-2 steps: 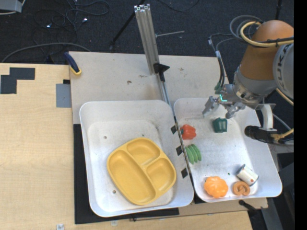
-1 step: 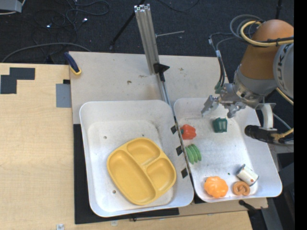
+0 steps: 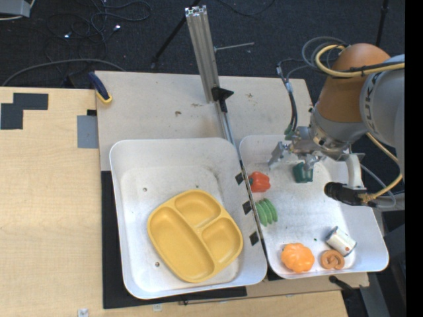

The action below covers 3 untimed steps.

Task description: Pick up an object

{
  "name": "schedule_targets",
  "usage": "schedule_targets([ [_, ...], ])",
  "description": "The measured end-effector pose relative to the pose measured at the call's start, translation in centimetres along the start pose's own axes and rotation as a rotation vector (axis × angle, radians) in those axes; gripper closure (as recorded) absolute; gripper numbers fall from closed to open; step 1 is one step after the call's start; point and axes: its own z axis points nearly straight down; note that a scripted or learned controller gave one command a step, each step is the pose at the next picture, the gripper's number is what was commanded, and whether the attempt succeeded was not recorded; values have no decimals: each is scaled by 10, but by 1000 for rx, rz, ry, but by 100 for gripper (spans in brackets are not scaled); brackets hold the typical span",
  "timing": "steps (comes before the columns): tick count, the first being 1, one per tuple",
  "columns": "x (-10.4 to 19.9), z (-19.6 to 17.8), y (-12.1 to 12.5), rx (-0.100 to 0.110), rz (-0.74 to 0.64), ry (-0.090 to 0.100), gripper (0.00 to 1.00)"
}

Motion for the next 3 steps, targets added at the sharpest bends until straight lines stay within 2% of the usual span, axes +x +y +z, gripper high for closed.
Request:
schedule_targets([
  [1,1,52,7,-23,2,-9,0],
  [2,3,63,3,-6,4,-1,0],
  [3,1,55,3,-4,7,-1,100],
])
